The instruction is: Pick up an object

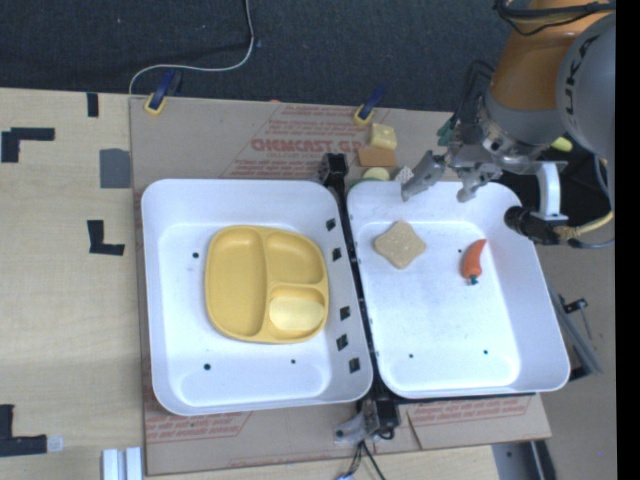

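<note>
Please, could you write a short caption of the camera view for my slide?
Gripper, fingers apart, hovering over the right bin near a tan cracker and an orange carrot.

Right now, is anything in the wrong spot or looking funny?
Yes. A few small food-like blocks sit on the cardboard behind the bins, outside both, as if they had fallen or been dropped out. Inside the right bin, the tan cracker and orange carrot lie normally. The yellow divided plate sits in the left bin.

The cardboard sheet (300, 140) under the bins bears red lettering reading "CHEMCAST".
</note>
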You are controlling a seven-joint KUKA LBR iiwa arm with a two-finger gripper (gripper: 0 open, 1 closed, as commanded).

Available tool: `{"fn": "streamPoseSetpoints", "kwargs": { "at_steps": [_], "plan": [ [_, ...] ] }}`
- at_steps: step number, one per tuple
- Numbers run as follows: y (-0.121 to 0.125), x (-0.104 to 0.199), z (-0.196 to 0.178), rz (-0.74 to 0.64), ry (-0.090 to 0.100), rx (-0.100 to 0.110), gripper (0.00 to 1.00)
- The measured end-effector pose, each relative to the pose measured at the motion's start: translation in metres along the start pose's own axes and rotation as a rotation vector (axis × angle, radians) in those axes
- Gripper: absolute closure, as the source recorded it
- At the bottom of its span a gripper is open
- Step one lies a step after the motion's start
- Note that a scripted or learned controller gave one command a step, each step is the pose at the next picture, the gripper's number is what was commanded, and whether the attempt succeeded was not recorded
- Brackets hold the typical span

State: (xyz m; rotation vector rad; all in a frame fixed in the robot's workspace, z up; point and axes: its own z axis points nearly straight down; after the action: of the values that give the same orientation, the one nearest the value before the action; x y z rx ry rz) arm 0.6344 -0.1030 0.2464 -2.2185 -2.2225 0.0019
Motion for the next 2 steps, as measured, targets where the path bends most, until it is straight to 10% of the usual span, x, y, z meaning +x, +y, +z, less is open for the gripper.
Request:
{"fn": "streamPoseSetpoints", "kwargs": {
  "at_steps": [1, 2],
  "plan": [
    [0.016, -0.073, 0.114, 0.003, -0.002, -0.001, 0.0],
    [0.034, -0.023, 0.165, -0.003, -0.001, 0.0, 0.0]
  ]
}}
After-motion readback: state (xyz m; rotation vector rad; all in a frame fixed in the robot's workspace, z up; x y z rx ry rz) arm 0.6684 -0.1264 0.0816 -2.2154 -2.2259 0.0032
